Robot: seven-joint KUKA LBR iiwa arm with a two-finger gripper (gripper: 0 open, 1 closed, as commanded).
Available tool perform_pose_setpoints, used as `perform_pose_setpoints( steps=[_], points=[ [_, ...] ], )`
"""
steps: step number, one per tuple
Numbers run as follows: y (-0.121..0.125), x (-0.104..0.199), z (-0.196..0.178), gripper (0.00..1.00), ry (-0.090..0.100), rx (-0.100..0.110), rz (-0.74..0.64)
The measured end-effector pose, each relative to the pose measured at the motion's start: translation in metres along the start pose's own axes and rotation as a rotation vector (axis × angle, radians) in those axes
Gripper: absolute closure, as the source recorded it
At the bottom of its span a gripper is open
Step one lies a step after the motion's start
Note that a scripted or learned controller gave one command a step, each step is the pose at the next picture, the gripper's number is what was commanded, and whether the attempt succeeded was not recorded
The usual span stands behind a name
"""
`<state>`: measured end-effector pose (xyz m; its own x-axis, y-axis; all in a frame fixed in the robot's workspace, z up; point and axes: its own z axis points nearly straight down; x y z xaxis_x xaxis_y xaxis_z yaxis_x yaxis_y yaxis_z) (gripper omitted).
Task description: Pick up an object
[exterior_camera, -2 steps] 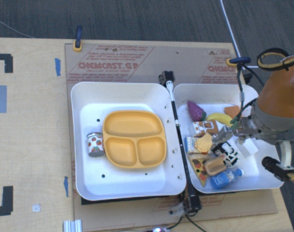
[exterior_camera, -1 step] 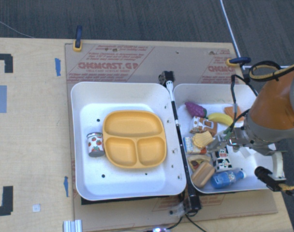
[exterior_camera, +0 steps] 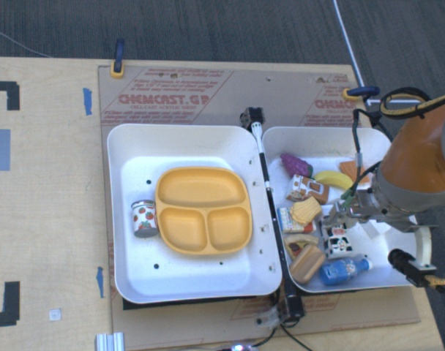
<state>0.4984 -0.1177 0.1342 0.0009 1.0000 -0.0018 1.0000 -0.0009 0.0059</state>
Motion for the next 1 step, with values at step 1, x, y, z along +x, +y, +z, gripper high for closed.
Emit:
perform_pose_setpoints(
  steps=[1],
  points=[
    [-0.0182,0.0607,-0.0507,1.00,0.002,0.005,-0.002]
  ],
)
